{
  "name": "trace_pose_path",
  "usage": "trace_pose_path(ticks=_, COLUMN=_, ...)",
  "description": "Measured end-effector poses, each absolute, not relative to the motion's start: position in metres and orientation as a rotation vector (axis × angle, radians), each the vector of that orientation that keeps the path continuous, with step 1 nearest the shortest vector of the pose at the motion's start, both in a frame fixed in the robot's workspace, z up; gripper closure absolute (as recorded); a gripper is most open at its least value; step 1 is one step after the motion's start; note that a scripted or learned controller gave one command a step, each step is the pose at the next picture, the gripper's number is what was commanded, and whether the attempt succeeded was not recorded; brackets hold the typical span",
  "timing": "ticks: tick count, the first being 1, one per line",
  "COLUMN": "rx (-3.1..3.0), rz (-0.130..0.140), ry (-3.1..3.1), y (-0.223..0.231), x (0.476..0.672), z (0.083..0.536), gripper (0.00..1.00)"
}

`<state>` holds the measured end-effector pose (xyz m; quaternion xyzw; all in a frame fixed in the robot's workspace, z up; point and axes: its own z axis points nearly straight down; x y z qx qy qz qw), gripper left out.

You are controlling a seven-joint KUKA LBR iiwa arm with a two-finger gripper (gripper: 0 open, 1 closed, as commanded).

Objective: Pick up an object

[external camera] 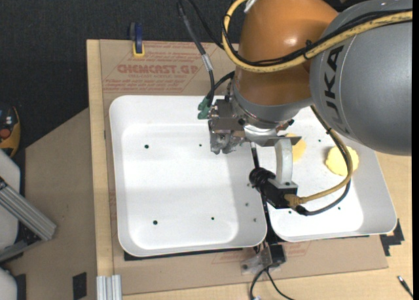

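Object: pale yellow flat piece in right bin, partly hidden by arm.
Long axis: unclear, perhaps upright in view.
Gripper: jaw state cannot be told.

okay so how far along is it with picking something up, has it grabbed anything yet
Nothing looks picked up yet. The claw sits low over the left bin, near its right edge, with no object visible between its fingers. In the right bin, a pale yellow object lies partly behind the arm. Still left: actually gripping something and lifting it clear.
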<state>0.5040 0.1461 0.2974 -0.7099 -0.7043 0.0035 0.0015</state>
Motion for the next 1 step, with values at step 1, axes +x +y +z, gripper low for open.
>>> trace_pose_path(ticks=1, rx=-2.232, rz=0.002, ry=-2.212, y=0.0675, x=0.4881, z=0.3223, gripper=1.0)
